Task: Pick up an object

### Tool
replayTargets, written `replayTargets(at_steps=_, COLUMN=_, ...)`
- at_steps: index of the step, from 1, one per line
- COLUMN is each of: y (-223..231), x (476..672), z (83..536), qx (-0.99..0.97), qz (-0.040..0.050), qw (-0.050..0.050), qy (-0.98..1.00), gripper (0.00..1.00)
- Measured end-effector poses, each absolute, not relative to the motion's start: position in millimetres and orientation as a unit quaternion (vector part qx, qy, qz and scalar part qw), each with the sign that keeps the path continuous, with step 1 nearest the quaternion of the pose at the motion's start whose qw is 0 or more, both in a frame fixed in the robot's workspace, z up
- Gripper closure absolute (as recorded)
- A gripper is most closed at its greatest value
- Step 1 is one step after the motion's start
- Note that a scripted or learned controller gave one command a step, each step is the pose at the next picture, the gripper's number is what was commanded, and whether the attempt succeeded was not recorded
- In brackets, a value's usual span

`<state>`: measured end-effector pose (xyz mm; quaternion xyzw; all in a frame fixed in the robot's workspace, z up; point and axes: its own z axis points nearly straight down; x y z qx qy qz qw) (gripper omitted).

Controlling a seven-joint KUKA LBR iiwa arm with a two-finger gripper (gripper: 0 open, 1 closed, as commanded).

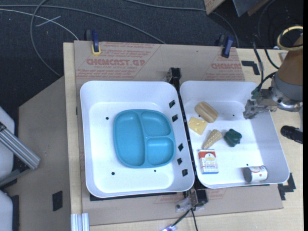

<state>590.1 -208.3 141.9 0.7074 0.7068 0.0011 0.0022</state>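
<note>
Two shallow white bins sit side by side on a cardboard-topped bench. The left bin carries a blue divided plate, three compartments, lying flat near the bin's centre.

The right bin holds the loose objects. A tan bread-roll-shaped item lies toward the far left of this bin. Just below it is a pale yellow cheese-like wedge. A tan cone-shaped piece lies near the middle, point toward the near side, and a small dark green object sits just beside it on the right, apart from it by a narrow gap. A small red-and-white carton lies flat at the near left edge of the bin. A short cylindrical can, white label with a dark end, lies on its side in the near right corner.

The arm enters from the right, and the gripper hangs over the far right part of the right bin, near the bin wall. It is well apart from the green object and from the roll. Nothing shows between its fingers; whether they are spread or closed cannot be told, as the fingertip region is small and blurred, possibly touching the bin floor.
</note>
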Motion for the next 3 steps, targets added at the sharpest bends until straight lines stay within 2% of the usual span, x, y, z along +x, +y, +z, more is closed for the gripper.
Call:
replayTargets(at_steps=2, y=-203.9, x=596.2, z=257.5, qx=0.707, qz=0.0021, qw=0.004, qy=0.707, gripper=1.00)
replayTargets(at_steps=3, y=-142.2, x=592.3, z=260.0, qx=0.705, qz=0.0003, qw=-0.001, qy=0.709, gripper=1.00)
